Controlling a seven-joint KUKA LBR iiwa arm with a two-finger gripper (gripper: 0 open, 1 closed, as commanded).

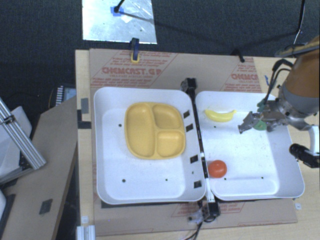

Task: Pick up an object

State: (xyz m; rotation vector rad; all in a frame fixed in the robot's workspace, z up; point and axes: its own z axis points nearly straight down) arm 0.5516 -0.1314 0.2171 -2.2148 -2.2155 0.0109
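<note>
Gripper [254, 123] over right bin [250, 184], clamped on a small green object [260, 124]. Banana [220, 115] close by to the left, orange ball [217, 168] near the front-left corner. Yellow divided plate [154, 130] in left bin [110, 149].

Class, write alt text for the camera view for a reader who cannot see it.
A grey robot arm's gripper hangs over the right white bin, beside a green object, with a yellow banana and an orange ball lying apart. The left bin holds a yellow divided plate.
</note>
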